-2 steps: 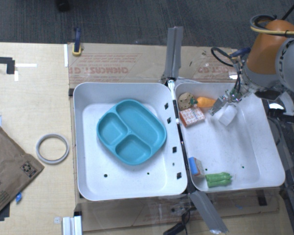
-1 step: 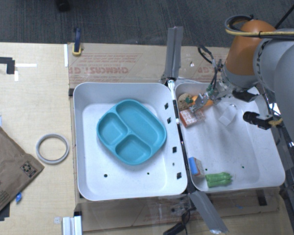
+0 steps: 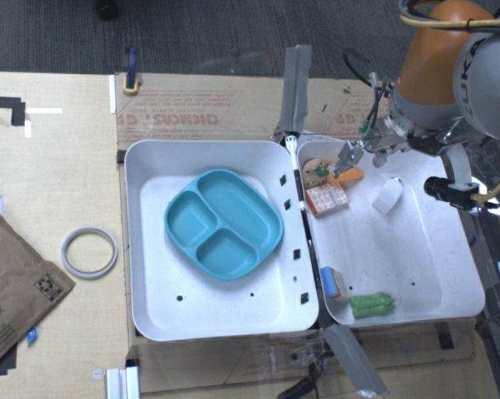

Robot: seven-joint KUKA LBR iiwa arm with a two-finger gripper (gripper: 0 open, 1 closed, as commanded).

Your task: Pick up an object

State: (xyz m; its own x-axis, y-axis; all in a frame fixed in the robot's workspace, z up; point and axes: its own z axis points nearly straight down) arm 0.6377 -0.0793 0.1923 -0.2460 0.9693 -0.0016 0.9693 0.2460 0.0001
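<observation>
Gripper (image 3: 349, 158) hangs over right bin's (image 3: 449, 306) far-left corner, just above the orange piece (image 3: 349, 174) beside the checkered block (image 3: 326, 198); finger state unclear; should descend centred to avoid the wall.

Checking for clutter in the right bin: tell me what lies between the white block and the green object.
In the camera view, bare bin floor lies between the white block and the green object.

Tape roll (image 3: 89, 252) — cardboard box (image 3: 12, 285) beside
</observation>
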